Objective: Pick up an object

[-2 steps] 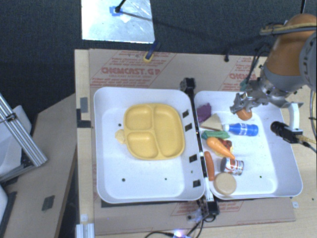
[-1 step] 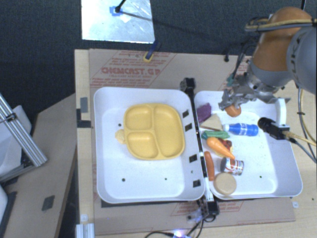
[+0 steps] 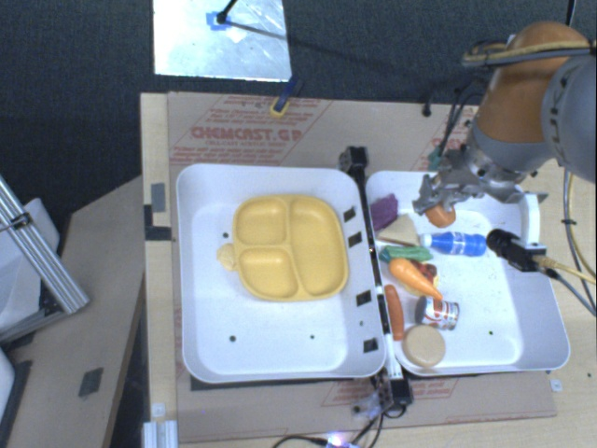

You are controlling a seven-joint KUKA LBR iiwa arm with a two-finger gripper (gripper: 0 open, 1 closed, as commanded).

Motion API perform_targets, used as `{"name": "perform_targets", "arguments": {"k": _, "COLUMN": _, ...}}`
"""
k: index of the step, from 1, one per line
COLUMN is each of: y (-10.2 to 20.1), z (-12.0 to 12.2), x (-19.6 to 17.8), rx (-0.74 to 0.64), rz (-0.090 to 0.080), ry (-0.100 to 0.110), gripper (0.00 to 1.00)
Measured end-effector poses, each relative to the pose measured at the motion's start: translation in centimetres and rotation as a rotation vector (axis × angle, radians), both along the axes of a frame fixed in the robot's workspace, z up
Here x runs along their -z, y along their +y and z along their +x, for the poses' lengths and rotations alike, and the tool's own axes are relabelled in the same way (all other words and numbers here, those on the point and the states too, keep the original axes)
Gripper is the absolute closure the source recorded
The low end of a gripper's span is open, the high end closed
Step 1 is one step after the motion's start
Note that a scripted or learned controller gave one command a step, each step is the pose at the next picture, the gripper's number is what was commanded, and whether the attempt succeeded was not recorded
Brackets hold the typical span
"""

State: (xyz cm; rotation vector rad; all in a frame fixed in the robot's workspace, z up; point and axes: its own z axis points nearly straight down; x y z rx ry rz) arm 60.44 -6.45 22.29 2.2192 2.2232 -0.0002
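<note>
My gripper (image 3: 439,203) hangs over the back of the right bin (image 3: 522,329), and a small round orange object (image 3: 441,217) sits between its fingertips, which are shut on it. Below it in this bin lie a purple piece (image 3: 383,210), a beige wedge (image 3: 401,232), a blue bottle (image 3: 459,244), a carrot (image 3: 413,276), a red sausage-like piece (image 3: 395,312), a small can (image 3: 437,314) and a round beige disc (image 3: 423,346).
The left bin (image 3: 205,334) holds a yellow divided plate (image 3: 284,247) with a small pale piece (image 3: 226,255) at its left edge. A black fixture (image 3: 511,248) juts into the right bin's right side. The arm's orange band (image 3: 522,82) looms above the back right.
</note>
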Motion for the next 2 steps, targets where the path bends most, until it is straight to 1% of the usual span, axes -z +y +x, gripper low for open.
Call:
{"name": "perform_targets", "arguments": {"k": 1, "y": 0.55, "z": 0.38, "x": 0.80, "rx": -0.003, "rz": 0.000, "ry": -0.001, "gripper": 1.00}}
{"name": "perform_targets", "arguments": {"k": 2, "y": -0.02, "z": 0.13, "x": -0.01, "rx": 0.000, "rz": 0.000, "ry": -0.002, "gripper": 1.00}}
